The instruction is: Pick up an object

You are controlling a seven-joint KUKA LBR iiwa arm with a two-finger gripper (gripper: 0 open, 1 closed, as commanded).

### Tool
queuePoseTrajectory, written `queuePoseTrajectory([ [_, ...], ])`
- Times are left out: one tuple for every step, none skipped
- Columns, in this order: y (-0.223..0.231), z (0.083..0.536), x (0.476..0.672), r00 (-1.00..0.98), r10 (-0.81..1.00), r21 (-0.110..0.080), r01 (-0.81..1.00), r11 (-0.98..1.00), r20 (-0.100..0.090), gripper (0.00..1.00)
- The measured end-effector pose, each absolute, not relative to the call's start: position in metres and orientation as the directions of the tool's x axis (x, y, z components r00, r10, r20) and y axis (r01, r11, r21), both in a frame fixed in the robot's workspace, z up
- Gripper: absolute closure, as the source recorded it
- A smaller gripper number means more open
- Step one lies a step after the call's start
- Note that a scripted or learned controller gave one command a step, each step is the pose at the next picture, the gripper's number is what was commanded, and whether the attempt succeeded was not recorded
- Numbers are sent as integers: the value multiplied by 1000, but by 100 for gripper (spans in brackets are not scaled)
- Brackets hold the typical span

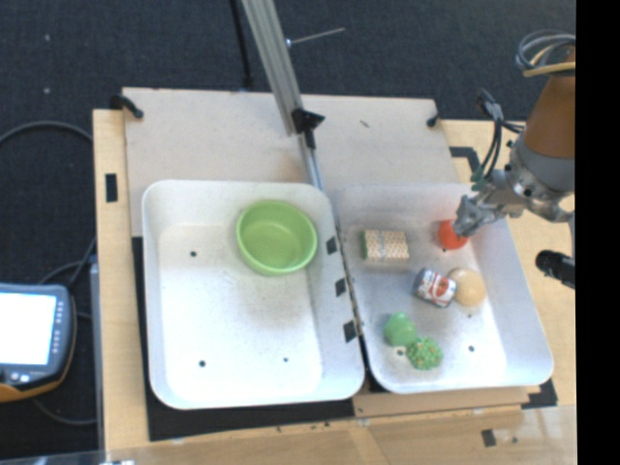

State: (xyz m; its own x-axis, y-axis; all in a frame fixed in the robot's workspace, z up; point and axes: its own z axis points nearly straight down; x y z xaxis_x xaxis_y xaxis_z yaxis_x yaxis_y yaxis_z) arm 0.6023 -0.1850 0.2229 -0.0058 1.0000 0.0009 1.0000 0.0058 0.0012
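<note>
- The gripper (468,223) is hanging low over the far right part of the right bin (523,303), with the grey arm (542,158) and its orange band reaching in from the right edge of the view.
- A small orange-red object (450,236) is lying right at the gripper's tip, on its left and nearer side and touching or almost touching it; it is likely the thing being aimed at, though I cannot tell whether it is sitting between the fingers or just beside them.
- Whether the fingers are spread wide, narrow or closed on anything cannot be told, as they are blurring into one grey shape.
- Just nearer than the fingers, a small red and white can (435,286) is lying on its side, touching a pale yellow ball-like object (468,288) on its right; both are close enough to be in the way of a wide sweep.
- To the left of the fingers, a tan block with a green end (385,245) is resting apart from the rest.
- Further toward the near edge, a green round object (398,329) and a bumpy green piece like broccoli (423,355) are sitting together, well clear of the fingers.
- Far to the left, in the left bin (194,356), a light green bowl (277,237) is standing upright, well apart from the gripper.
- A metal pole (276,51) is slanting down to the seam between the bins, away from the arm's path.
</note>
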Motion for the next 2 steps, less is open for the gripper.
queuePoseTrajectory([
  [-132,237,599,-8,1000,2,1000,8,2,100],
  [-77,228,592,-7,1000,0,1000,7,1,100],
])
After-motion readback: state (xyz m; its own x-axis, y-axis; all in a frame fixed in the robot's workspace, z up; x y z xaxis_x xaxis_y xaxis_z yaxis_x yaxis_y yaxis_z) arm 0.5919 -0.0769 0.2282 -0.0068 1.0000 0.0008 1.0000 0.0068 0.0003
